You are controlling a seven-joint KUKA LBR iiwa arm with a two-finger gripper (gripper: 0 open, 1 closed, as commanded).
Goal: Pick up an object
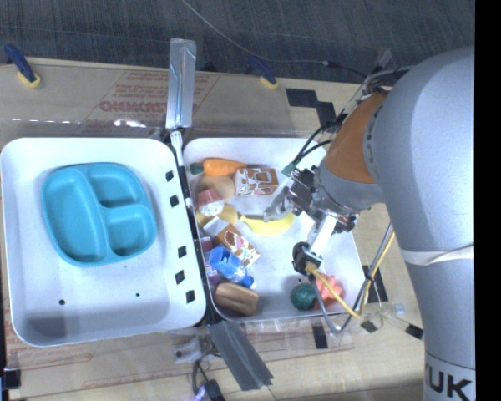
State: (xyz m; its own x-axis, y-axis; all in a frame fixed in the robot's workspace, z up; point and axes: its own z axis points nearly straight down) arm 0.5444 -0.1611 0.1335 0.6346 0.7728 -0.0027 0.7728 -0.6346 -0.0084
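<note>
The right bin (pixel 351 249) holds several toy foods. An orange carrot (pixel 221 167) lies at the back, with a small printed carton (pixel 256 180) beside it. A yellow banana (pixel 270 225) lies mid-bin. My gripper (pixel 279 205) hangs over the middle of this bin, just above the banana's upper edge and right of the carton. Its tip overlaps the banana in the camera view, and I cannot see anything held. A green ball (pixel 302 296) and a red-orange piece (pixel 330 289) sit at the front right.
Along the right bin's left wall lie a small snack box (pixel 238 245), a blue wrapper (pixel 225 266) and a brown bread roll (pixel 236 298). The left bin (pixel 25 307) holds a blue divided plate (pixel 100 211). A yellow cable (pixel 342 303) trails below the wrist.
</note>
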